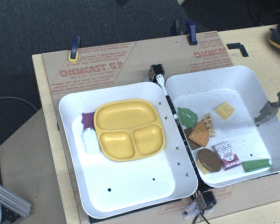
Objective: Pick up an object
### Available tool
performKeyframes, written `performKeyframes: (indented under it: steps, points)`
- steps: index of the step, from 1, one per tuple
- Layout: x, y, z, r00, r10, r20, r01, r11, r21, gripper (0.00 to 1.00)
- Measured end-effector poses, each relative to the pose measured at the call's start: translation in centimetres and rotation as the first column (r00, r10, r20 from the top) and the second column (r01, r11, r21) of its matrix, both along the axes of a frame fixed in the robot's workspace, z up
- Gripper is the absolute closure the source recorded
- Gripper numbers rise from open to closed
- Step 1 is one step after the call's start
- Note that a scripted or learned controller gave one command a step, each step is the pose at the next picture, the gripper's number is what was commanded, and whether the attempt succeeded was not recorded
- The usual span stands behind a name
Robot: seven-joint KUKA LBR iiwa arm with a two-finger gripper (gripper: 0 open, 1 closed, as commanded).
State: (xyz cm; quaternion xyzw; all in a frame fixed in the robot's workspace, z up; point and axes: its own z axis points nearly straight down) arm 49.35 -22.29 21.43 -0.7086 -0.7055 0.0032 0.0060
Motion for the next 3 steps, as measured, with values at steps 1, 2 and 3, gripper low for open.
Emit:
performKeyframes:
  steps: [1, 2, 3]
  points:
    - [0.3, 0.0, 0.7, 1.000, 0.004, 0.013, -0.004, 1.000, -0.004, 0.00]
    - [0.6, 0.1, -5.7, 1.000, 0.004, 0.007, -0.004, 1.000, -0.001, 0.00]
    - [-0.5, 0.1, -10.7, 1.000, 0.004, 0.007, -0.004, 1.000, 0.000, 0.00]
